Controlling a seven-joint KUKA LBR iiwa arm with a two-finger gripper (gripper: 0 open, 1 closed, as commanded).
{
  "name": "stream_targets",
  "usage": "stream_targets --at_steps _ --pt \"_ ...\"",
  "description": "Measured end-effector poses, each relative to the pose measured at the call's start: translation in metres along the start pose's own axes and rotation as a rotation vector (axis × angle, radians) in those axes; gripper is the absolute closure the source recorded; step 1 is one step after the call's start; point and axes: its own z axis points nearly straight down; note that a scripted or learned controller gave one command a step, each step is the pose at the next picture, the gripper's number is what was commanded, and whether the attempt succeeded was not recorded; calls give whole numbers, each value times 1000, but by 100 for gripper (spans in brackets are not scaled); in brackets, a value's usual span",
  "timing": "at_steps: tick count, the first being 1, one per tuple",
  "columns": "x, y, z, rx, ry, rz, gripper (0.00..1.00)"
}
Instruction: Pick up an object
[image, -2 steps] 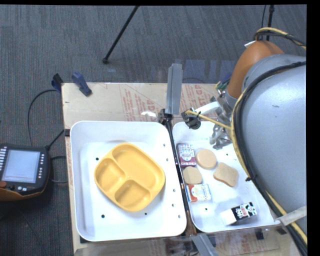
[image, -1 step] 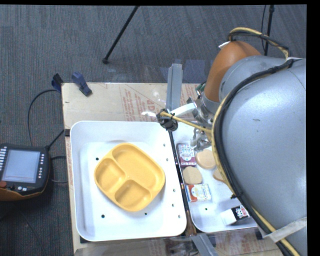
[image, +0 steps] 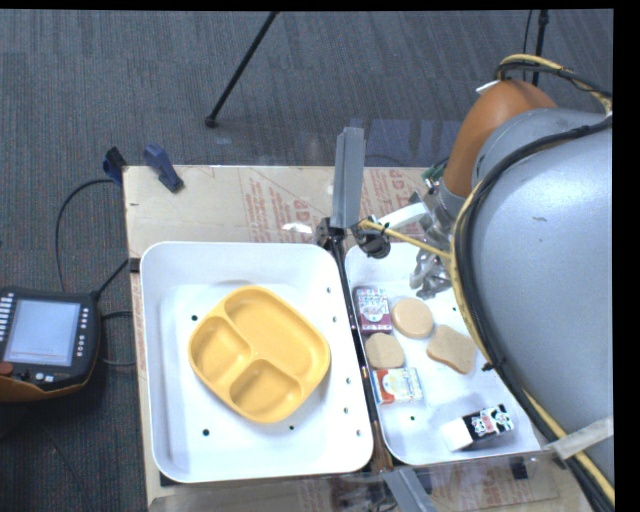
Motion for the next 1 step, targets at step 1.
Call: stream_targets --at_steps 1 --pt "11 -46 0 1 -1 -106 100"
